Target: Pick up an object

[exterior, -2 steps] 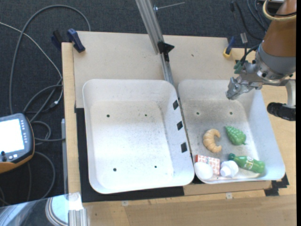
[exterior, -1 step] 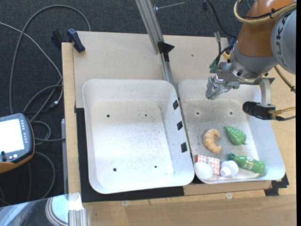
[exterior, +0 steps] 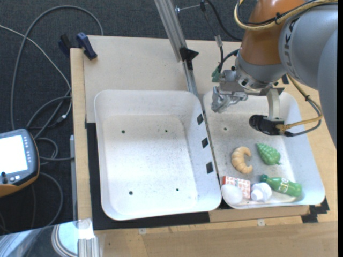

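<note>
The right bin (exterior: pixel 305 138) could be bumped by the gripper (exterior: pixel 222 101), seen near its top left corner with fingers close together on nothing, while the croissant (exterior: pixel 242 159), green bottle (exterior: pixel 283 185) and green toy (exterior: pixel 268 153) could be missed near the bottom edge.

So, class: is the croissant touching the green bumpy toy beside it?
Apart. The camera view shows bare white bin floor between the croissant and the green bumpy toy.
</note>
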Robot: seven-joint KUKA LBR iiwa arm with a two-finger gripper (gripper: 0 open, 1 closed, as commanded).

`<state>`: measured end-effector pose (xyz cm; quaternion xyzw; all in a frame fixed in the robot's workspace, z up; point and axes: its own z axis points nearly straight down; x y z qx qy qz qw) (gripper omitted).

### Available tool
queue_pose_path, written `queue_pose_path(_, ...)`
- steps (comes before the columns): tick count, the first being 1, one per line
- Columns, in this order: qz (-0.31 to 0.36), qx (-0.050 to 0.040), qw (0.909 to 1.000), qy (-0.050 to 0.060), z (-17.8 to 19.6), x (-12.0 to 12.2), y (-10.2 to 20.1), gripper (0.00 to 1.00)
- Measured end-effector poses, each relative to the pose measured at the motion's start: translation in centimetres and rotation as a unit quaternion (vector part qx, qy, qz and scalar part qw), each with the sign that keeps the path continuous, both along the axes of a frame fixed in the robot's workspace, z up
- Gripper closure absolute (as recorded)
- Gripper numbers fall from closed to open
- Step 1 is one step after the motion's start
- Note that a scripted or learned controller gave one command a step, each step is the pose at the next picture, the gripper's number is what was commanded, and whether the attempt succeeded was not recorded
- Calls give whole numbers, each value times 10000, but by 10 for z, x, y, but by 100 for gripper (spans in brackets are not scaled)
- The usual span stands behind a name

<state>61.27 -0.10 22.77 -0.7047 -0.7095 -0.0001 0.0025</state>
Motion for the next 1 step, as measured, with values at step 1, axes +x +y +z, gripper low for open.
queue_pose_path(1,1,-7,10000,-26,-7,14,59,100)
